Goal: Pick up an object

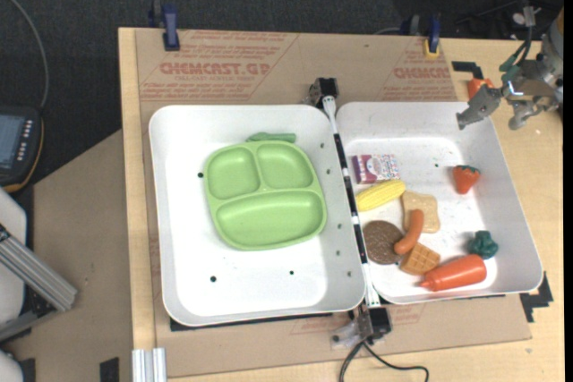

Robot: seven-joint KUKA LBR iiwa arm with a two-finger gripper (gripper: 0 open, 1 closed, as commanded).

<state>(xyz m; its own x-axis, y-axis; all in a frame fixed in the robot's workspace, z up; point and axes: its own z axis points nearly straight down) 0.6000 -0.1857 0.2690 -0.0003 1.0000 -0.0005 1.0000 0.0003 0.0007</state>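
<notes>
We find the hand [491,106] holding nothing above the right bin's [515,228] far corner (finger spread we cannot tell), and advise descending squarely over the isolated strawberry [465,178] lying clear of the clustered food.

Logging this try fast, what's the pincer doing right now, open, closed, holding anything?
Pincer: at the upper right corner of the right bin, above the toys; open or closed cannot be told, and nothing shows held.
</notes>
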